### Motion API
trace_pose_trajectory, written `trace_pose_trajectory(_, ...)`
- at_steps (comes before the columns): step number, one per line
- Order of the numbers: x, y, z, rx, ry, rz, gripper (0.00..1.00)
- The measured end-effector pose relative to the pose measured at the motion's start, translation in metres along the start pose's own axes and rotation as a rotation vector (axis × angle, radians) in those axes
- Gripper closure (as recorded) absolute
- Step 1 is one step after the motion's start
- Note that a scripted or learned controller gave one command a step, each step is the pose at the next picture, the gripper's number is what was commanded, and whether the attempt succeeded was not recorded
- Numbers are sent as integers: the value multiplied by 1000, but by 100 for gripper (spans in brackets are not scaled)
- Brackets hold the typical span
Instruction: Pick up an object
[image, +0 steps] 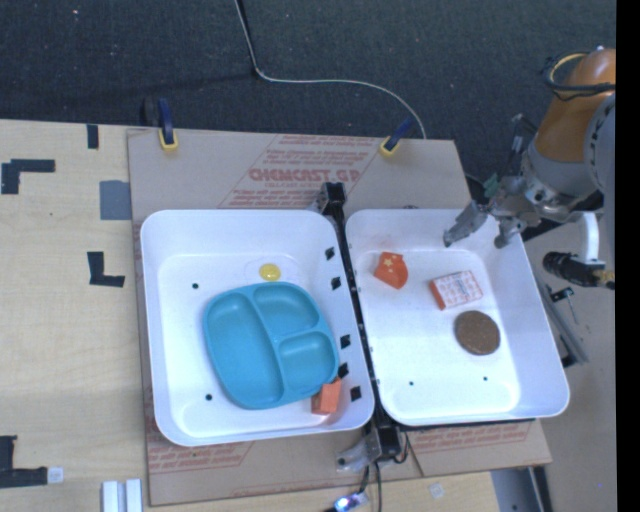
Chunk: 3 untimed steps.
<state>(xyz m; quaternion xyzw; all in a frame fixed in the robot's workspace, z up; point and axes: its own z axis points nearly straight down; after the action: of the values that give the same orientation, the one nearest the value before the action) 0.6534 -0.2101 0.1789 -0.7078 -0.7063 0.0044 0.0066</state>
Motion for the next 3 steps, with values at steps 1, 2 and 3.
trace_pose_trajectory(1, 0, 3, -9, -14, -3, -4, 0)
trace_pose_trajectory(2, 3, 12, 51, -9, -3, -5, 0)
trace_pose_trajectory(3, 3, 13, 96, -15, -6, -5, 0)
